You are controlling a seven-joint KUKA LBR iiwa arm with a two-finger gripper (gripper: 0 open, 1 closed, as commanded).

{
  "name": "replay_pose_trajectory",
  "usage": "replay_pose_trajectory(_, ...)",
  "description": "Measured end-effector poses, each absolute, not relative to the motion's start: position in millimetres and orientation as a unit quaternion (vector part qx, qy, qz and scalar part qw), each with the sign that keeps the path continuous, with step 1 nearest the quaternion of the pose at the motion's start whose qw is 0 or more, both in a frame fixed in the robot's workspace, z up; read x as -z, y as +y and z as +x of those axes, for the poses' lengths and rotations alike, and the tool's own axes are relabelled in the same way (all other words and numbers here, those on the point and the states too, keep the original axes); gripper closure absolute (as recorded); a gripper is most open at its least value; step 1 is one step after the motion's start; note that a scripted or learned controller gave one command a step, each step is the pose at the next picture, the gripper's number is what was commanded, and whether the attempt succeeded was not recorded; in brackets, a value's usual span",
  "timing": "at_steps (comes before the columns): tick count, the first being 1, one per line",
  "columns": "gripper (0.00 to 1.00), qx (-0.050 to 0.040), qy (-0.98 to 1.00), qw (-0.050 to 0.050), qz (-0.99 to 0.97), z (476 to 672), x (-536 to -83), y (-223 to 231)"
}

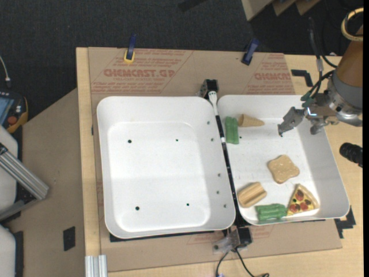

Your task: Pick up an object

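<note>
Seen from above, two shallow white bins sit side by side on a cardboard-covered bench (173,68). The right bin (331,160) holds small toy foods: a green bar (232,130) by the dividing wall, a tan cone (250,120) just beside it, a toast slice (282,169) at the middle, and a bread roll (251,193), a second green piece (270,212) and a pizza slice (302,200) along the lower edge. All look like light, stiff plastic, probably smooth and apt to slip.

The claw (301,122) hovers at the bin's upper right, its two dark fingers spread with nothing between them. The cone lies nearest, to the claw's left and apart from it; the toast lies below it in the frame. The toast lies flat, so its opposite edges seem the best hold, though its thickness is hard to judge.
</note>
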State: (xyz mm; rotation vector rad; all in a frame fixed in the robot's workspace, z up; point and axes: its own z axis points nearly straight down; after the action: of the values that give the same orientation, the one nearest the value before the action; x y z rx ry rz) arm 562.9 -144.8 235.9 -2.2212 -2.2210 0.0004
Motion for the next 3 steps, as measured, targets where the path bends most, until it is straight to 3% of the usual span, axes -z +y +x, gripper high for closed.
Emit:
replay_pose_trajectory(1,0.00,0.0000,-0.707,0.002,-0.707,531.5,-119.6,-105.5)
replay_pose_trajectory(2,0.00,-0.0001,-0.707,-0.001,-0.708,518.2,-247.2,-129.3)
replay_pose_trajectory(3,0.00,0.0021,-0.708,-0.004,-0.706,515.6,-391.4,-104.4)
